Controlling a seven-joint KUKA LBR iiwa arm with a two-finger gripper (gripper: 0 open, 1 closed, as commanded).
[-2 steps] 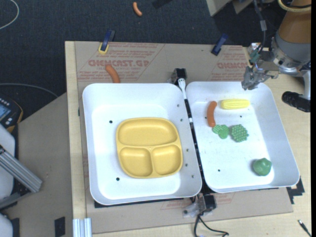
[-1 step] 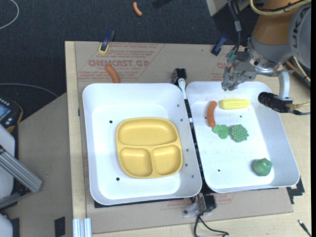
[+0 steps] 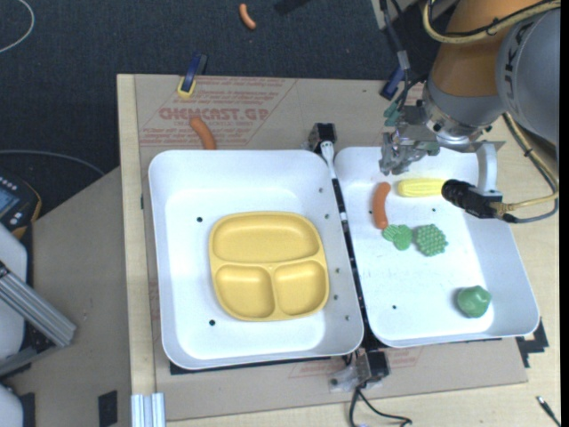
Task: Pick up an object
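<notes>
- The grey arm (image 3: 524, 52) comes in from the right, its orange band (image 3: 484, 25) bright at the top corner of the camera view, and the wrist hangs over the far end of the right bin (image 3: 507, 283).
- The gripper (image 3: 397, 160) points down at that bin's far left corner — its metal tip sits just above the upper end of the orange sausage (image 3: 380, 205).
- How far the claw is spread cannot be told from here; the tip is a small dark tangle of metal, and nothing is seen clamped in it.
- The orange sausage lies lengthwise on the bin floor near the divider, just beside the gripper's tip.
- To its right lies a yellow corn cob (image 3: 420, 187), resting on the floor at the bin's far side, under the wrist.
- Nearer the camera sit two green pieces side by side — a green broccoli piece (image 3: 398, 236) and a knobbly green piece (image 3: 431, 239), close to each other.
- Well apart from them, toward the near right corner, is a round green piece (image 3: 473, 302).
- The left bin (image 3: 178, 238) holds a yellow divided tray (image 3: 267, 265) with three compartments, sitting flat in the middle.
- Outside the bins, a second orange sausage (image 3: 204, 132) rests on the cardboard sheet (image 3: 258, 114) beyond the left bin, and another small orange piece (image 3: 247, 16) lies on the dark floor.
</notes>
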